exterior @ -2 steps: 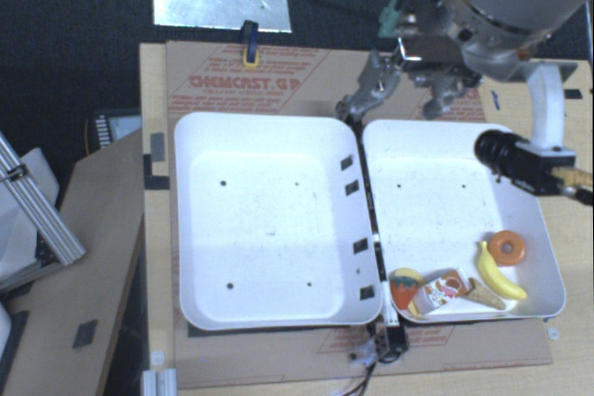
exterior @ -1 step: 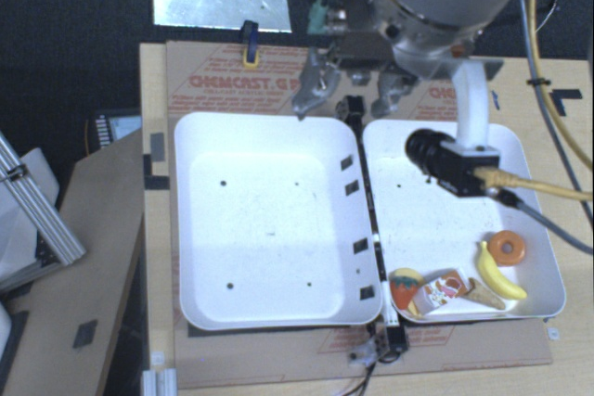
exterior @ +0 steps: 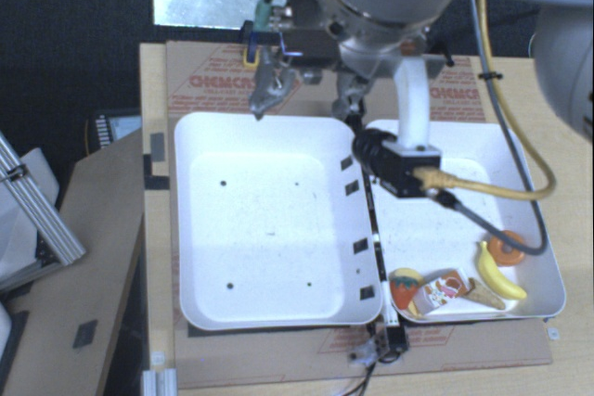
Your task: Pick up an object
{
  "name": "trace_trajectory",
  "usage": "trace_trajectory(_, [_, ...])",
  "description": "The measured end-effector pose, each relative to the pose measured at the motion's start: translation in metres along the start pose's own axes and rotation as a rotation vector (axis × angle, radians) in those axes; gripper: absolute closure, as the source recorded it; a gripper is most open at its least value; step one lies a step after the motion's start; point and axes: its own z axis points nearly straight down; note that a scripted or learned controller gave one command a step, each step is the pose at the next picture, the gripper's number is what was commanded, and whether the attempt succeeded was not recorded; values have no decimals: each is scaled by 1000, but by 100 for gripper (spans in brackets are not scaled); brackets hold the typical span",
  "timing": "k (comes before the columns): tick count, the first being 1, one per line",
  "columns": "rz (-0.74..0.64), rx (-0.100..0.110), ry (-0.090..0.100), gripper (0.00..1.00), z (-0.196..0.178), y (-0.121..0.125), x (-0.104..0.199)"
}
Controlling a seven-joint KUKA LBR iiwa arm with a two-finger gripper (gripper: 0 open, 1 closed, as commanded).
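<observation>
The grey two-finger gripper [exterior: 311, 93] of the KUKA arm hangs above the far rims of 2 shallow white plastic bins, near where their shared edge meets the back. One grey finger [exterior: 269, 93] points down over the far edge of the left bin [exterior: 200, 199]; the second finger [exterior: 345, 97] sits over the divide. The fingers stand well apart and nothing lies between them. A black camera block [exterior: 399, 167] on a white bracket [exterior: 413, 111] rides beside the wrist, over the far-left part of the right bin [exterior: 548, 274], with a yellow cable [exterior: 501, 190] looping off toward that bin's right edge.

The objects for picking cluster along the near edge of the right bin: a curved yellow toy banana [exterior: 497, 274] near the near-right corner, a small orange round piece [exterior: 506, 246] just behind it, a tan cone-shaped piece [exterior: 483, 295], a white-and-red printed packet [exterior: 441, 290] and a red-orange round toy [exterior: 404, 287] at the near-left corner. All sit well apart from the gripper. The middle and far stretch of that bin's floor offers open room below the camera block.

Both bins rest on a brown cardboard sheet [exterior: 213, 74] with red printing.
</observation>
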Motion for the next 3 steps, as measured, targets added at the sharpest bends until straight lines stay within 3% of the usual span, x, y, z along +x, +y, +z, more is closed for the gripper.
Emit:
trace_trajectory(1, [11,-1,-3,0,1,63,-10])
trace_trajectory(2, [4,2,-2,0,-1,6,-24])
trace_trajectory(3, [3,0,-1,0,0,0,-2])
